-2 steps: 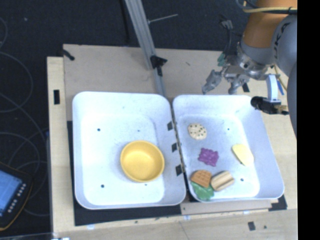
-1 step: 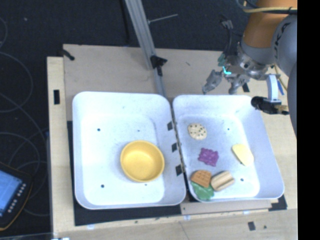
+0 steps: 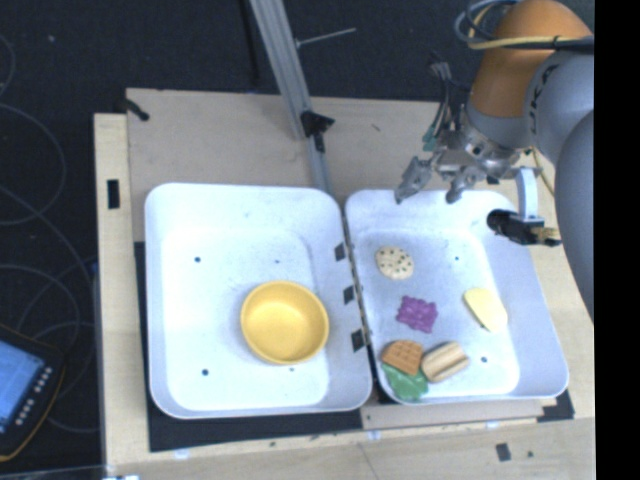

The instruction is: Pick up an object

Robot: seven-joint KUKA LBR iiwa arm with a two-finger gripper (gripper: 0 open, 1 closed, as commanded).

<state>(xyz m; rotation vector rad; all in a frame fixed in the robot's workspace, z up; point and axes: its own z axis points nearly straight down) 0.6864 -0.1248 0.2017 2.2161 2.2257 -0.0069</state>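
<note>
The gripper [image 3: 433,187] hangs spread and bare over the right bin's [image 3: 520,268] far rim. That bin holds six items: cookie [image 3: 394,262], purple piece [image 3: 417,314], yellow wedge [image 3: 486,309], waffle [image 3: 402,356], bun [image 3: 445,360], green piece [image 3: 408,386]. One yellow bowl [image 3: 284,321] sits in the left bin [image 3: 200,228].

We note two white bins [image 3: 180,268] on a tan tabletop [image 3: 200,138]. Contents: yellow bowl [image 3: 285,321], beige dark-speckled cookie [image 3: 394,261], purple block [image 3: 417,313], pale yellow wedge [image 3: 485,308], orange-brown gridded waffle [image 3: 402,355], green piece [image 3: 408,385].
</note>
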